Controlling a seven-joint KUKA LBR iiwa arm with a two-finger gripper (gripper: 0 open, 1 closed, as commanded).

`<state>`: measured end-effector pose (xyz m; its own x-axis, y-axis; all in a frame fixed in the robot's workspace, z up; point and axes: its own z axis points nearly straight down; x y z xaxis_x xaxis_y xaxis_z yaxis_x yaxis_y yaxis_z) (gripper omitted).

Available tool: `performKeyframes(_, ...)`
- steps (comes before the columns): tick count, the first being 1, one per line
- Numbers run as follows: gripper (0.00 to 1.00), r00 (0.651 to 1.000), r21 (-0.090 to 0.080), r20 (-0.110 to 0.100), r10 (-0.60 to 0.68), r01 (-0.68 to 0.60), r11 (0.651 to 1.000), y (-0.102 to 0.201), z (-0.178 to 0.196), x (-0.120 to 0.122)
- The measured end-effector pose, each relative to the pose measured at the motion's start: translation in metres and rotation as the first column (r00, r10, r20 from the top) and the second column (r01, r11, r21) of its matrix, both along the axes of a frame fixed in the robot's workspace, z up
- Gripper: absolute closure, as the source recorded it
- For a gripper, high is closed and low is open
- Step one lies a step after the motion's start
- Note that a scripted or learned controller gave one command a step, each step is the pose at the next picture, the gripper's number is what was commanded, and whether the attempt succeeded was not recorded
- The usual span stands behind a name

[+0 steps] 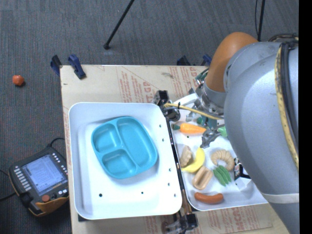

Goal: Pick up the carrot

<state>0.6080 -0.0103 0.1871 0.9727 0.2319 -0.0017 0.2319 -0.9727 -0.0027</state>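
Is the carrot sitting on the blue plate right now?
No, the carrot lies in the right bin beside the other toy foods, while the blue plate sits in the left bin.

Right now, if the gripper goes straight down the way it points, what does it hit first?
Probably the carrot: the gripper hangs just right of its thick end, fingers aimed into the right bin. Depth is unclear, so it may land on bin floor beside the carrot instead.

The grey arm reaches in from the right, its gripper (210, 136) pointing downward, orange band above the wrist.
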Motion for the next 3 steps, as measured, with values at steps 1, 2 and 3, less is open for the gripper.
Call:
performKeyframes(1,0.00,1.000,0.000,-0.002,0.003,-0.003,1.000,0.020,0.000,-0.038)
performKeyframes(2,0.00,0.999,0.000,0.001,-0.035,0.035,0.999,0.002,0.000,0.023)
performKeyframes(3,0.00,0.999,0.000,0.001,-0.036,0.036,0.999,0.025,0.000,0.031)
